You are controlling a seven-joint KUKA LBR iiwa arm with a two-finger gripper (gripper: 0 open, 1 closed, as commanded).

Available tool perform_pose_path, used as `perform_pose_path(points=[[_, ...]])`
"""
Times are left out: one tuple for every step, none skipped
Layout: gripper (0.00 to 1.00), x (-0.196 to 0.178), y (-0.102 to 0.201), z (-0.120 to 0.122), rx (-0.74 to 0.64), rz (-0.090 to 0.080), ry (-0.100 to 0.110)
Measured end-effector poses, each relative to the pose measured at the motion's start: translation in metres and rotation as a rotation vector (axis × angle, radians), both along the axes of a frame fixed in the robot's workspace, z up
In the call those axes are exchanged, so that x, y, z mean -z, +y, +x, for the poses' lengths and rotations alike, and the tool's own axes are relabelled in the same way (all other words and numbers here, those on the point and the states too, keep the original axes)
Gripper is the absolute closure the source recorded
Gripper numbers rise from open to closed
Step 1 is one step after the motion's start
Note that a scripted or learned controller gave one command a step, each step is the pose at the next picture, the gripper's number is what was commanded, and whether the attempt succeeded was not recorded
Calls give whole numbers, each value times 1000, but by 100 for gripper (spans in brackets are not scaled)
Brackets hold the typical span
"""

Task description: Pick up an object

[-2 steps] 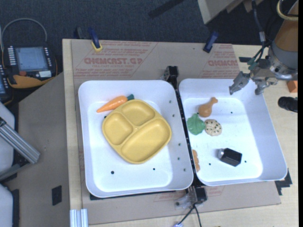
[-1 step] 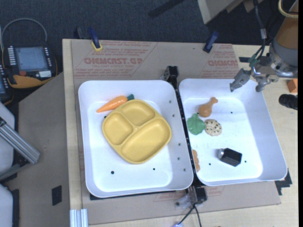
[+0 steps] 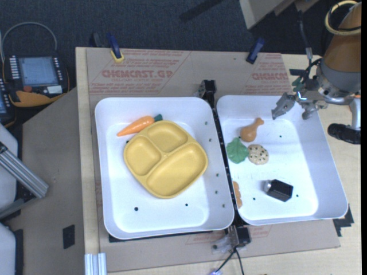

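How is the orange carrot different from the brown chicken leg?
The orange toy carrot lies in the left white bin, touching the yellow divided plate; the brown toy chicken drumstick lies in the right white bin, apart from the plate. The carrot is longer, thinner and brighter, with a green tip; the drumstick is shorter with a fat end. Both are toy foods lying flat.

Faded red "CHEMCAST GP" lettering, repeated, on the brown board point(image 3: 172, 67) under both bins.

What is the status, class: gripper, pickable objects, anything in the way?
Gripper open, nothing between fingers, over right bin far edge. Drumstick nearest; cookie, green piece, black block further. Path clear.
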State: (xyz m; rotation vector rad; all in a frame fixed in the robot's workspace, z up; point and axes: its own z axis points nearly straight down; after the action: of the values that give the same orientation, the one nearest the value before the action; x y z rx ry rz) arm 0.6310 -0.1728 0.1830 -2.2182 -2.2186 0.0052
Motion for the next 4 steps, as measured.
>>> perform_pose_path(points=[[0, 64, 0, 0, 0, 1, 3], [0, 101, 0, -1, 0, 1, 1], [100, 87, 0, 1, -1, -1, -7], [100, 43, 3, 0, -1, -3, -12]])
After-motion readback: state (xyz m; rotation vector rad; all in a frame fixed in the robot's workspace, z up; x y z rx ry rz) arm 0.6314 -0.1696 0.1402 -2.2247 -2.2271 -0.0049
